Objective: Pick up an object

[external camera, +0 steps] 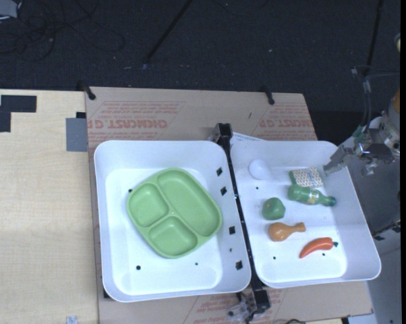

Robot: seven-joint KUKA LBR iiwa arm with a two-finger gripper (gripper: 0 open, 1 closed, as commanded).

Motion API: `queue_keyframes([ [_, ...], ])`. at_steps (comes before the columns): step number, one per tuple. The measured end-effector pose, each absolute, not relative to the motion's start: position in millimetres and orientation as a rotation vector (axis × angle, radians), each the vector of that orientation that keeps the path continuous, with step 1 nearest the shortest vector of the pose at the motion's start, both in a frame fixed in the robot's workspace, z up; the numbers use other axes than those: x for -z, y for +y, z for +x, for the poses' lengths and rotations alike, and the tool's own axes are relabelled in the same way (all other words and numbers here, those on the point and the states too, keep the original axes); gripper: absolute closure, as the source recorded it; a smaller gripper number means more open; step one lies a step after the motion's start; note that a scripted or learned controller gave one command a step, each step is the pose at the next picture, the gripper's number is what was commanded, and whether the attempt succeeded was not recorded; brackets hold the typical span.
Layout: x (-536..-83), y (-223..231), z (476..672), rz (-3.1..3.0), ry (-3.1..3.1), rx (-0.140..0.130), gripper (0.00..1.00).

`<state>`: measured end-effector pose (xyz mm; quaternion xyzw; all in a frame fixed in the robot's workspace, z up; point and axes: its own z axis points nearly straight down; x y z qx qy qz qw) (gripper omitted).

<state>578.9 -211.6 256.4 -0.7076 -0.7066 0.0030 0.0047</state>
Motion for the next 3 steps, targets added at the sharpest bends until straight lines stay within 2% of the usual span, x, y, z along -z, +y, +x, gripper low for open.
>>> queue_keyframes([
  [1,-261.8,-211.9,580.9,-2.222,-2.221,-0.001,0.0],
  [3,-143.0,-201.5,584.7,-2.215,-2.216,-0.007,0.0],
])
